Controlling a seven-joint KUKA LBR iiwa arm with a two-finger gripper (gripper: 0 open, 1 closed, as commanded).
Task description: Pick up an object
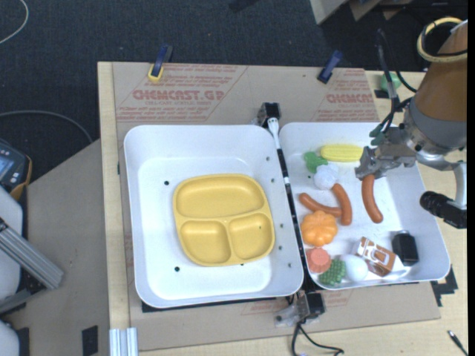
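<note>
The right bin (415,199) holds several toy foods. A yellow corn cob (341,153) lies at its far side, with a small white piece (325,176) just in front of it. Three orange-red sausages lie in the middle: one (371,199) right under my gripper (373,166), one (343,202) to its left, and a third (318,202) further left. An orange pumpkin (319,228) sits near the divider. My gripper hangs low over the far end of the right-hand sausage, and nothing shows held in it.
The left bin (145,199) holds a yellow divided plate (223,217). At the right bin's near edge lie a broccoli piece (334,271), a red slice (319,258), a white egg (356,268), a brown snack pack (377,254) and a black block (405,247). Clamps stand along the divider.
</note>
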